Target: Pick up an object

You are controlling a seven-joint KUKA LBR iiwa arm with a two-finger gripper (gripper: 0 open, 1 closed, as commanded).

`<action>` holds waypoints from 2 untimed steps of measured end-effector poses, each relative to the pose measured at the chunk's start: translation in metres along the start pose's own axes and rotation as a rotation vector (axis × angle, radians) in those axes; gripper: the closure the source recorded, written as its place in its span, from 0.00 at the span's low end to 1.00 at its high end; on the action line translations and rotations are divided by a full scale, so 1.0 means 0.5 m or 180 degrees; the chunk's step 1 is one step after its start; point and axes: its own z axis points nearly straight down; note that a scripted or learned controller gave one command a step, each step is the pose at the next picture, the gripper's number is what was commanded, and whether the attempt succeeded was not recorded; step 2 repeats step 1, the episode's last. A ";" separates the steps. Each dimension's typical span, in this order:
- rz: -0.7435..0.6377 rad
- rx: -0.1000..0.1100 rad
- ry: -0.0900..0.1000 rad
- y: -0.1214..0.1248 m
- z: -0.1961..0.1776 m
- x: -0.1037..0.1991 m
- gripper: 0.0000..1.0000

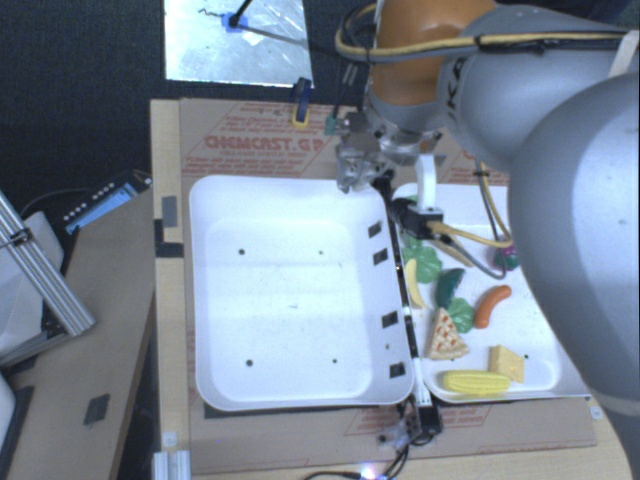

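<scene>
My gripper [358, 175] hangs over the far end of the divider between the two bins, at the back corner of the left bin [215, 268]. The toy food lies in the right bin [540, 368], nearer the camera than the gripper: a light green leafy piece [426, 264], a dark green piece [450, 284], a small yellow banana [412, 284], an orange sausage [492, 305], a pizza slice [446, 336], a cheese wedge [507, 363] and a corn cob [477, 382]. Nothing shows in the gripper's grasp.
The grey arm covers the right bin's far and right parts. A small purple thing [511, 258] peeks out by the arm's edge. Black clips [390, 319] line the divider. A cardboard sheet [255, 140] lies under both bins.
</scene>
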 end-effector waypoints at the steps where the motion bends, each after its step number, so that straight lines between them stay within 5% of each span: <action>1: 0.0002 -0.0030 0.0002 -0.030 0.063 0.103 1.00; 2: 0.0002 -0.0030 0.0002 -0.030 0.063 0.103 1.00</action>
